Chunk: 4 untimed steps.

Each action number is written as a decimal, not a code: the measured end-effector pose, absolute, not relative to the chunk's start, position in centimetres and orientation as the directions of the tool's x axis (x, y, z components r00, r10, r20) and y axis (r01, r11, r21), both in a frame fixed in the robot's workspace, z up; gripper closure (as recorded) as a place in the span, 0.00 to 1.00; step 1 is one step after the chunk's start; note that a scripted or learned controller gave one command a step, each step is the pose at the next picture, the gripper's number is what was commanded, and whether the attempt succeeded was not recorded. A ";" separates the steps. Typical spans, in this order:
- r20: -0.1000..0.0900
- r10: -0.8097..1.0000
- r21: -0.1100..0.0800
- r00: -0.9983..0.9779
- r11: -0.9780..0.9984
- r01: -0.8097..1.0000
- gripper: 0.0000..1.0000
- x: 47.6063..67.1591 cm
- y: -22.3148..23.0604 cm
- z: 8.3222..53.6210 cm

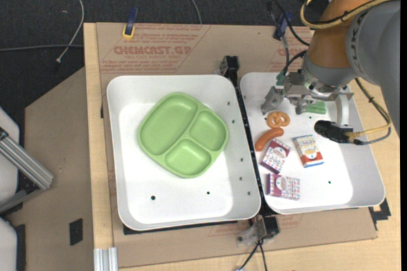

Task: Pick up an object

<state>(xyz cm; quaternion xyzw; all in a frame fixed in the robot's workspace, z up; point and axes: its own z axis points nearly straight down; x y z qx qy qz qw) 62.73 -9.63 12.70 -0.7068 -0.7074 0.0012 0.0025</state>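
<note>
Pretzel point(278, 118) just below the hand point(294, 100), in the right bin point(356, 190), apart from the fingers; grip state impossible to tell. Probably light, rigid, looped: best pinched across one lobe. Beside it an orange sausage point(268, 138), likely smooth and prone to rolling. Farther out, small flat packets point(275, 156), thin-edged, harder to pinch.

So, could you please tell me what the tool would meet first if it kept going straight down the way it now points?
Probably the small brown pretzel, which lies just below the tool in the right shallow white bin, beside the orange sausage-shaped toy. Depth is unclear from above, so it could land on bare bin floor instead.
</note>
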 end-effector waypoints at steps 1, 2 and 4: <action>0.002 1.000 -0.006 0.000 0.000 1.000 0.00 62.6 -9.5 8.2; 0.001 1.000 0.002 0.000 0.000 1.000 1.00 62.9 -9.6 9.7; -0.001 1.000 0.008 0.001 -0.001 1.000 1.00 63.2 -10.7 20.8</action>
